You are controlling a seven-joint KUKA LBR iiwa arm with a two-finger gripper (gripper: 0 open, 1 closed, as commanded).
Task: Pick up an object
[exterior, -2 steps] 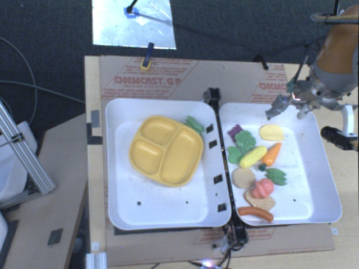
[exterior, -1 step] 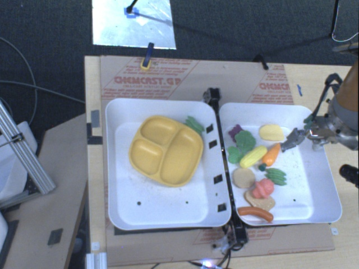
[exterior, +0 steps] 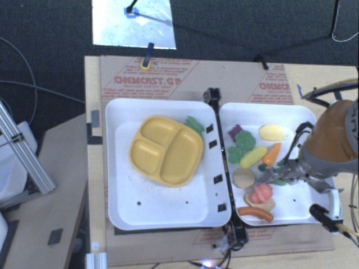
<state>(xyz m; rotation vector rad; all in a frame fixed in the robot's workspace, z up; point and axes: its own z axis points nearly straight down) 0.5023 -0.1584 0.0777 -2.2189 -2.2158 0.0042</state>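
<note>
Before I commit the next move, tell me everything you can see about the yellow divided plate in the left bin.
The yellow divided plate is a glossy, plastic-looking tray with rounded corners and three compartments: two smaller ones on its left and upper side, one larger on its right. It lies flat, turned at a slant, on the floor of the left bin. A green item sits against its upper right corner. Nothing lies in it.
</note>
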